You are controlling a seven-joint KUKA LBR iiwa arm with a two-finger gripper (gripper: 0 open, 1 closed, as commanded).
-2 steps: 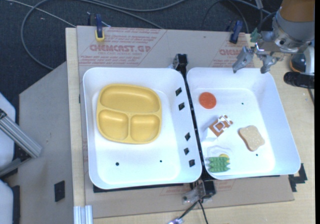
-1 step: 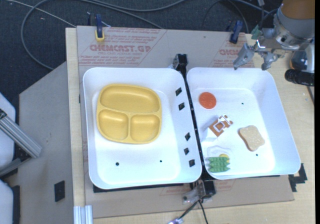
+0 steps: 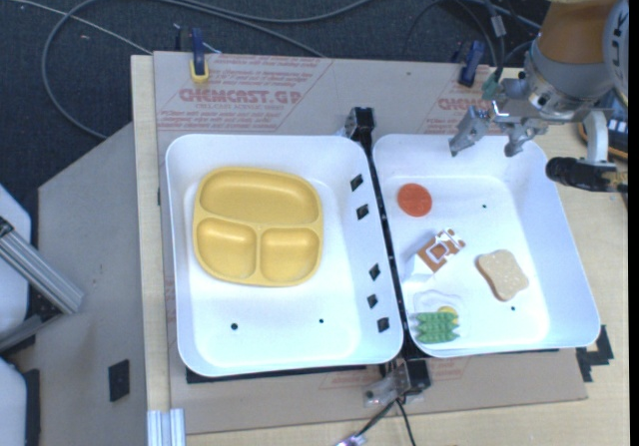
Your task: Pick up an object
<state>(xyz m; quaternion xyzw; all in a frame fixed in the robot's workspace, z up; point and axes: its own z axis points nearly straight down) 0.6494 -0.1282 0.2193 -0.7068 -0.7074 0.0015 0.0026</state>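
My gripper (image 3: 489, 142) hangs open above the far edge of the right bin (image 3: 559, 264), with nothing between its fingers. In that bin lie a round red-orange disc (image 3: 415, 200), an orange-and-white piece (image 3: 440, 249), a tan slice of bread (image 3: 502, 274) and a green leafy piece beside a white-and-yellow bit (image 3: 436, 323). The disc is the nearest of them, below and left of the gripper.
The left bin (image 3: 200, 334) holds a yellow three-compartment plate (image 3: 258, 224). A black divider with clips (image 3: 371, 224) runs between the bins. Clamps sit at the cardboard's far edge (image 3: 200, 53). Cables trail over the dark floor beyond.
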